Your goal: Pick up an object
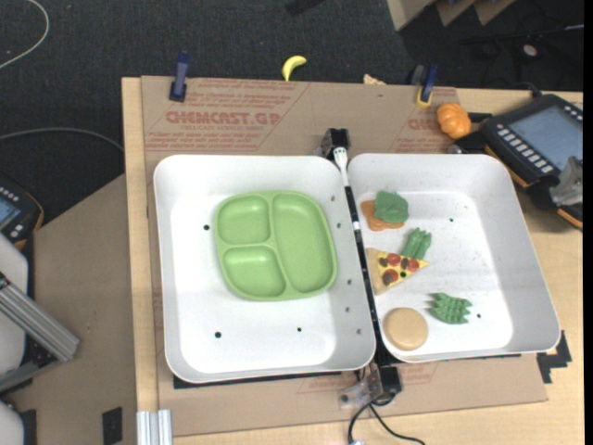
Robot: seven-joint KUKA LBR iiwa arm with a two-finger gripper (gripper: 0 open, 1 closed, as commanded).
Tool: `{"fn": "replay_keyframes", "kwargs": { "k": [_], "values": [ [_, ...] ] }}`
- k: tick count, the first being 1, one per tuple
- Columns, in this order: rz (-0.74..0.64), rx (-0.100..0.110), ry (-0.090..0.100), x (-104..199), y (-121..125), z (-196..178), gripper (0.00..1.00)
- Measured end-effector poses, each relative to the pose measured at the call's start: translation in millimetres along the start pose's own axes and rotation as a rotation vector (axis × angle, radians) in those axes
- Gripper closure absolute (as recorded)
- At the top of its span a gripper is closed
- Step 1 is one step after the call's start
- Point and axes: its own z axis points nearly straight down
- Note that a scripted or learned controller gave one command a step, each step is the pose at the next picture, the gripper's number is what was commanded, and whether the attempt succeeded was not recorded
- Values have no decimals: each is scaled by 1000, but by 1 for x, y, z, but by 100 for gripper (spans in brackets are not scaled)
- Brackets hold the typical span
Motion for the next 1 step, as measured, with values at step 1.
{"fn": "replay_keyframes", "kwargs": {
  "k": [1],
  "values": [
    [-4, 1, 1, 37, -10, 74, 100]
  ]
}}
